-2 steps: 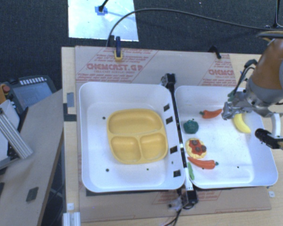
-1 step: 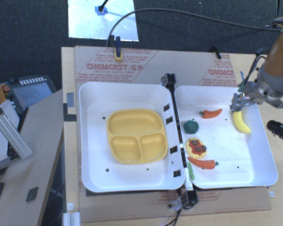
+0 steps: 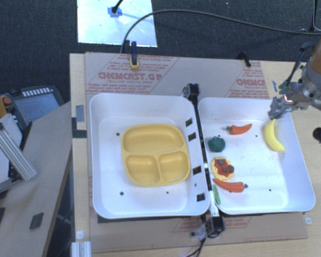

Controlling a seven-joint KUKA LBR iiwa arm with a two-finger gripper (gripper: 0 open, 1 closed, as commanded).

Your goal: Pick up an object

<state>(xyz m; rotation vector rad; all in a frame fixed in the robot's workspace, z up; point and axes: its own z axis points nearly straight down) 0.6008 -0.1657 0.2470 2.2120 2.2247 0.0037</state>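
Note:
In the right bin point(image 3: 294, 197) lie a yellow banana point(image 3: 273, 136), an orange-red chili pepper point(image 3: 239, 128), a dark green round vegetable point(image 3: 216, 143), a small pizza slice point(image 3: 223, 168) and a red-and-green pepper point(image 3: 229, 185). My gripper point(image 3: 278, 109) hangs over the bin's far right corner, just above the banana's upper end. Nothing is visible between its fingers.
The left bin point(image 3: 104, 143) holds a yellow three-compartment tray point(image 3: 152, 154). A black divider strip point(image 3: 199, 149) runs between the bins. Cardboard lies under both bins. A teach pendant point(image 3: 35, 106) and metal rail point(image 3: 10, 149) sit at the far left.

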